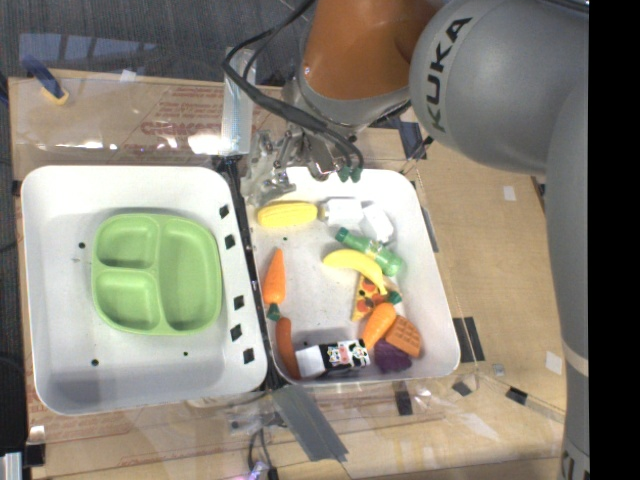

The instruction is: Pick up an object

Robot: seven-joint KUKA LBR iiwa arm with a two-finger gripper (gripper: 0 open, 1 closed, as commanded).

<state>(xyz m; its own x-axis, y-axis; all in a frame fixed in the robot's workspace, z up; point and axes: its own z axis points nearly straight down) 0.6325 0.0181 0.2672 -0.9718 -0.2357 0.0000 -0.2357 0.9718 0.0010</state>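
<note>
Now you are at the approach step: the tool hovers at the right bin's far edge, just above the corn cob. Whether it is spread, you cannot tell. Next, you need a straight descent onto the cob.

Wooden bench top seen from above, against a dark floor.
A light brown bench under clear plastic sheeting with bright glare, black tape strips stuck on, dark grey carpeted floor behind.
</note>
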